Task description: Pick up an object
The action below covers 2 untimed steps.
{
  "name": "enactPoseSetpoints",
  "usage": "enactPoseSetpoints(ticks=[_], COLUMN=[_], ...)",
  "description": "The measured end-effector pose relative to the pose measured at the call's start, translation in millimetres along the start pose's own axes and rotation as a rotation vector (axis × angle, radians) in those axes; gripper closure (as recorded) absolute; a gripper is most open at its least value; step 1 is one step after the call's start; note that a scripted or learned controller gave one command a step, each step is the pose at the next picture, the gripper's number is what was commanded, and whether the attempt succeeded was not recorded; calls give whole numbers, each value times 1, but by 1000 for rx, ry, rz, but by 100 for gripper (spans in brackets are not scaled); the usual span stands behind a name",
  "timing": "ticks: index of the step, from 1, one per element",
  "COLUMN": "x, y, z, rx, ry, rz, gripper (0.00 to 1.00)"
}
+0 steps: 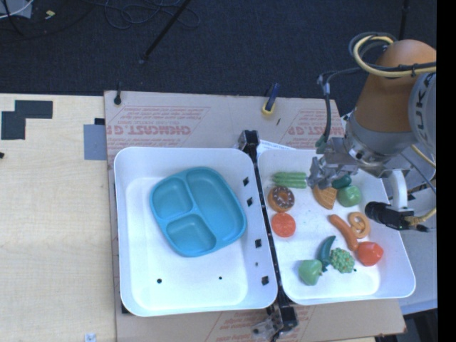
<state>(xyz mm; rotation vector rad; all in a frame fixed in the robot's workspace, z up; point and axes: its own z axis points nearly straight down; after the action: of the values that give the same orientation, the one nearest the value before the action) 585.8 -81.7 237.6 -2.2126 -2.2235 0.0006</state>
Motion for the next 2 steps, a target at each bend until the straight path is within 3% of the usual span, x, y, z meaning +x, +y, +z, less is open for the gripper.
enactPoseSetpoints(ticks=[2], x=[98], y=[-7], z=[0], rx=[1], ry=[-1], rz=[0], gripper=[100])
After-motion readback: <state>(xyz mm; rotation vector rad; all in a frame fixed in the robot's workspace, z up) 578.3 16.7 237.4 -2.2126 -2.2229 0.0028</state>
